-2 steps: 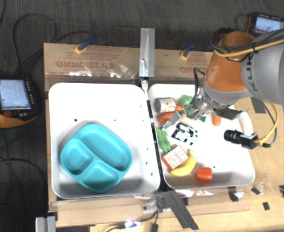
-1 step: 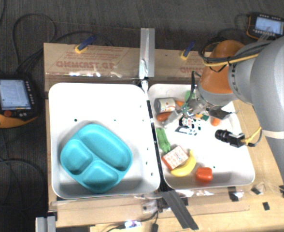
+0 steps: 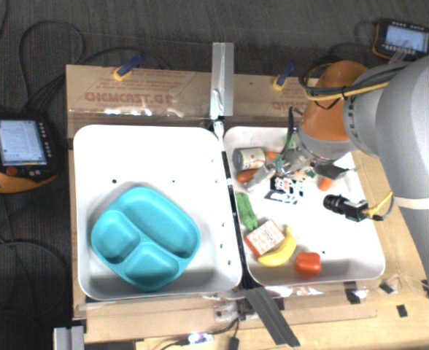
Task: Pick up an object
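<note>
Over the far end of the right bin [image 3: 346, 243], the hand [image 3: 287, 168] hovers just right of a small can [image 3: 249, 157], grip state untellable, seemingly mid-approach; next it must centre, descend and close.

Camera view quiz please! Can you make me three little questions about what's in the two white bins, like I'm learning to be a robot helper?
1. True or false: the banana lies in the right bin.
2. Pick one: what lies in the left bin? A) a blue divided tray B) a spoon C) a cup
3. Fill the gap: the gripper is over the ___ bin.

Key: 1 true; 2 A; 3 right.
</note>
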`<action>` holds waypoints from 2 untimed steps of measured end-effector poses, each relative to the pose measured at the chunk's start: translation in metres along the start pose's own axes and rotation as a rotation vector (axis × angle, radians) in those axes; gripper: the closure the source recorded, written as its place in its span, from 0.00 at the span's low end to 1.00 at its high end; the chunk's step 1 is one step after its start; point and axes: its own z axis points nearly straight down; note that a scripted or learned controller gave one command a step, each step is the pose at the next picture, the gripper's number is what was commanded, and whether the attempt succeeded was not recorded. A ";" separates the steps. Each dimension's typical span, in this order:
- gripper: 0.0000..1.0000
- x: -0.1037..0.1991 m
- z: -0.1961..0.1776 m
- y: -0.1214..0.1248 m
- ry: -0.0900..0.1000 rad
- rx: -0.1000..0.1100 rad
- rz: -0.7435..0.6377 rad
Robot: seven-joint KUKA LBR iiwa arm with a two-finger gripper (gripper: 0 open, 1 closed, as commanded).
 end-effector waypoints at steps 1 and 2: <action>1.00 0.000 -0.009 0.003 -0.001 -0.007 -0.002; 1.00 0.023 -0.093 0.058 -0.003 0.010 -0.116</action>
